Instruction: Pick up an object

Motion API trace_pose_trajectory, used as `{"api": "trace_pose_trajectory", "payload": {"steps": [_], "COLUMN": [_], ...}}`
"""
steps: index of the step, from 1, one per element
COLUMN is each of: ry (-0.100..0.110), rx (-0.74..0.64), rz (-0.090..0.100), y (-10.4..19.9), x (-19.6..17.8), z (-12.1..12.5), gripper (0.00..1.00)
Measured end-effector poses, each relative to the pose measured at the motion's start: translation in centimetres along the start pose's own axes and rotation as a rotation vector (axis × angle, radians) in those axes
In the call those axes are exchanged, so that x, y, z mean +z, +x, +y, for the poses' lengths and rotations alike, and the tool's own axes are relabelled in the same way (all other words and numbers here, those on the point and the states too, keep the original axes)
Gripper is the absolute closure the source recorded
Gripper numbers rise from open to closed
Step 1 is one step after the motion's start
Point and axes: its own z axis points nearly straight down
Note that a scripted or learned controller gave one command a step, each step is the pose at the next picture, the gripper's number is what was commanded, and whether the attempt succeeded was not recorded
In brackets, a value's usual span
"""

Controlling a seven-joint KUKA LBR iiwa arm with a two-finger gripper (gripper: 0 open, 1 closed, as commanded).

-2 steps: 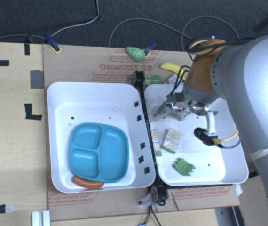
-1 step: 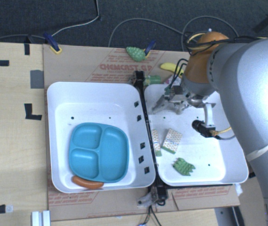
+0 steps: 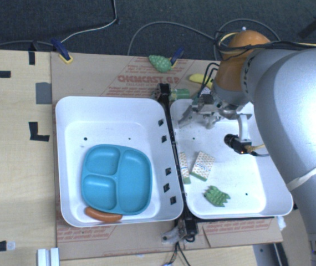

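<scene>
My gripper (image 3: 198,118) hangs over the far left corner of the right bin (image 3: 258,176), its fingers spread open with nothing between them. Below it in that bin lie a pale checkered block (image 3: 203,165), a green knobbly toy (image 3: 217,195) and a small checkered piece (image 3: 183,165) against the divider. The left bin (image 3: 75,115) holds a blue divided plate (image 3: 117,178) and an orange sausage (image 3: 103,215) at its front edge. The arm's grey body (image 3: 291,110) covers the right bin's far right side.
Outside the bins, on the cardboard behind them, sit a green toy (image 3: 160,63) and a yellow piece (image 3: 198,78). A black cable plug (image 3: 237,143) hangs over the right bin. Black clips line the divider (image 3: 169,148) between the bins.
</scene>
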Motion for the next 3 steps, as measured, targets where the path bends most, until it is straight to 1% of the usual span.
{"api": "trace_pose_trajectory", "payload": {"steps": [1,2,3], "ry": [0.000,-0.001,-0.001], "rx": [0.002,0.001,0.002], "rz": [-0.001,0.000,-0.002], "y": [0.6,0.0,0.0], "x": [-10.0,-0.1,-1.1], "z": [-9.6,-8.4,-8.4], "gripper": [0.00,0.00,1.00]}}
